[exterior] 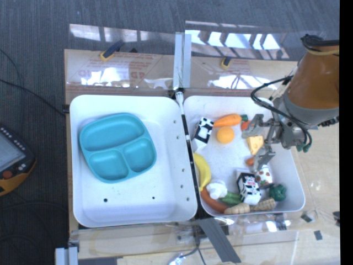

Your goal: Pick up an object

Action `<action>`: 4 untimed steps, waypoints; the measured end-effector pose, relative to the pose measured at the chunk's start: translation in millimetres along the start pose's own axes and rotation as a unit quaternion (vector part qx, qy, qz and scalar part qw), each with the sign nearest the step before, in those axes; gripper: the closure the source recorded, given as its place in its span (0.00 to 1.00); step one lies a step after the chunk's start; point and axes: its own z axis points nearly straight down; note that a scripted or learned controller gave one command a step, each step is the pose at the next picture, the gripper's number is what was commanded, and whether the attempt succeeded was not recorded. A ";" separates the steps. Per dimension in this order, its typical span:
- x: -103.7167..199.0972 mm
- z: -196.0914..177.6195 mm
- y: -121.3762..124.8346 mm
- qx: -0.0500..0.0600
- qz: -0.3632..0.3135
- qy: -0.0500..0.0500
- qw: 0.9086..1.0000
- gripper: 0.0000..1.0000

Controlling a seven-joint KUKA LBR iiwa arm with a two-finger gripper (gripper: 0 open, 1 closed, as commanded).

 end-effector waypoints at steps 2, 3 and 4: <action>-84.9 116.0 28.0 0.001 -0.072 -0.007 0.997 0.00; -32.1 98.0 -48.7 0.000 -0.061 0.000 0.998 0.00; 0.2 115.4 -55.7 0.001 -0.049 -0.006 0.999 0.00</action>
